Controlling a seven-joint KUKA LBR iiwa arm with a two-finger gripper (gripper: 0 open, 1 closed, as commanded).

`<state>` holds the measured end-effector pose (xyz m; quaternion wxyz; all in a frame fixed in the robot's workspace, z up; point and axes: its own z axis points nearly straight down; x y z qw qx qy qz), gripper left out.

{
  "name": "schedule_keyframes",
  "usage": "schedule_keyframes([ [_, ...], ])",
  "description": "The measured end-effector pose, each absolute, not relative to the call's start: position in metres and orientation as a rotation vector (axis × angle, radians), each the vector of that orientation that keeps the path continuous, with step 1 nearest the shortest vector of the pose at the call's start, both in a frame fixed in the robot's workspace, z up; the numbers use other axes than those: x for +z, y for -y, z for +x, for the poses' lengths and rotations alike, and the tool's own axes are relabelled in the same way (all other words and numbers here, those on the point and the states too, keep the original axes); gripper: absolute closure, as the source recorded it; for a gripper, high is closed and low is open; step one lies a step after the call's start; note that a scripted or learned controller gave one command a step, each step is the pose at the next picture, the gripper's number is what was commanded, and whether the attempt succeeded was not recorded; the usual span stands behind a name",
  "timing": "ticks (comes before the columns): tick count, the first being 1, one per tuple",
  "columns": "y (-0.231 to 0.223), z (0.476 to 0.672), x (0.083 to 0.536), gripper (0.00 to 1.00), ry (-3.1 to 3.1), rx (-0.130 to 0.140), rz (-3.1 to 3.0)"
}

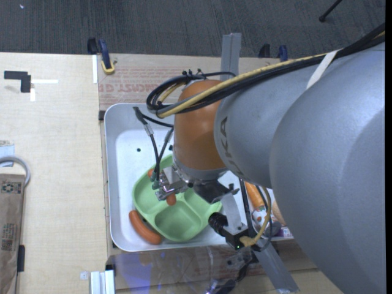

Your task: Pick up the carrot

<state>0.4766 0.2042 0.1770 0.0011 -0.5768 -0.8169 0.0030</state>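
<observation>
The hand (pixel 166 192) hangs over the green tray (pixel 177 222) in the bin (pixel 119 164); whether it grips anything I cannot tell. The carrot (pixel 144 226) lies at the tray's near-left edge: probably light, stiff, smooth, best pinched across its middle.

The arm (pixel 318 146) is bulky, smooth grey, with a rounded orange band (pixel 195 127) above the wrist. Black and yellow cables (pixel 184 90) loop over it. The tool (pixel 166 192) is metal with black fittings.
</observation>
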Motion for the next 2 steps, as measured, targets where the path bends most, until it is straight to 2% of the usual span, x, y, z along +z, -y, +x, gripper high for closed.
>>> schedule_keyframes([
  [1, -0.138, 0.534, 0.285, 1.00, 2.375, 0.006, -2.057],
  [2, -0.088, 0.530, 0.350, 1.00, 2.157, 0.007, -2.285],
])
